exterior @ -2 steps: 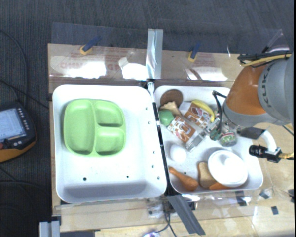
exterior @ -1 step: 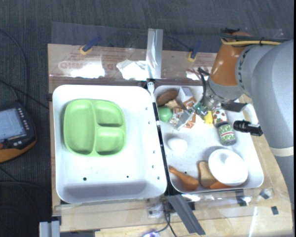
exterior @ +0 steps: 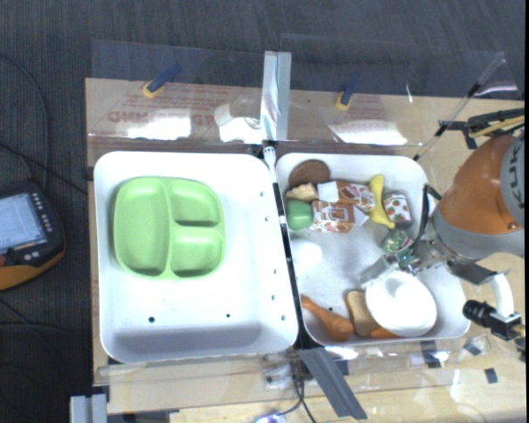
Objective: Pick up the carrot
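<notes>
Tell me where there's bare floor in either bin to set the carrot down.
Left bin: a bare strip between the green divided plate and the bin's right wall, and another along its near edge below the plate. Right bin: a small bare patch mid-floor, between the cartons and the white bowl. It's crowded along the far wall and around the carrot by the near wall.

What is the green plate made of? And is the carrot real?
The green plate looks like plastic: one even lime colour, smooth moulded compartments, a soft sheen. The carrot is probably a plastic toy, smooth and evenly orange, though that's hard to tell from this far. It lies at the near edge of the right bin, beside a white bowl.
</notes>
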`<state>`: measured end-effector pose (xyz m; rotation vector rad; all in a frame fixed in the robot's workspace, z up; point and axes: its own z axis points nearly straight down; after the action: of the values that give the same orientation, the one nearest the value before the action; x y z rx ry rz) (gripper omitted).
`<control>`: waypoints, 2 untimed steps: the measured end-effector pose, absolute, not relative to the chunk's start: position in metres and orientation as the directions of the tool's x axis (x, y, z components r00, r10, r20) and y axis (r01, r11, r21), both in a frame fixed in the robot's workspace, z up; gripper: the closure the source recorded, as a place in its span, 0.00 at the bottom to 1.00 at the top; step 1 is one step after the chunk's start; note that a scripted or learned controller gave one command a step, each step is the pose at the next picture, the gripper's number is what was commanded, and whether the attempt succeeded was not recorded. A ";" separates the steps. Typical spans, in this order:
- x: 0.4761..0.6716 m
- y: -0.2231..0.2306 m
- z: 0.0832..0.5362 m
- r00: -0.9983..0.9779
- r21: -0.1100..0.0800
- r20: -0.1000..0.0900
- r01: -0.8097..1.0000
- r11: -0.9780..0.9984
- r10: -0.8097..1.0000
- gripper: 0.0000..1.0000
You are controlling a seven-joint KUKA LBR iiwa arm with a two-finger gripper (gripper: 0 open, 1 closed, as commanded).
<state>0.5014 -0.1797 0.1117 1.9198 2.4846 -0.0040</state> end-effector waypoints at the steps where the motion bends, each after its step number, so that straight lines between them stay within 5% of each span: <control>1: 0.522 -0.151 0.090 0.057 0.007 -0.006 0.998 -0.057 0.998 0.00; 2: 0.489 -0.105 0.091 0.117 0.018 -0.006 0.993 -0.117 0.993 0.00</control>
<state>0.4886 -0.1048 0.0906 2.3348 2.0765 0.0116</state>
